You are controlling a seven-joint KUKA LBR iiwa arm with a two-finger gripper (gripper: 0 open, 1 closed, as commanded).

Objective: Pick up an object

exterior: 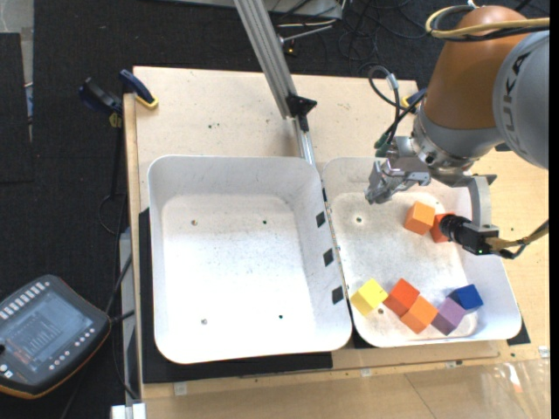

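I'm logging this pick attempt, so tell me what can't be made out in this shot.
- Gripper, camera view: too small and dark to tell how the jaws stand.
- Red block, camera view: mostly hidden behind the black fitting on the arm.
- Orange block by the gripper: whether they touch is unclear at this slant.
- Right bin, camera view: its far right part is covered by the arm.
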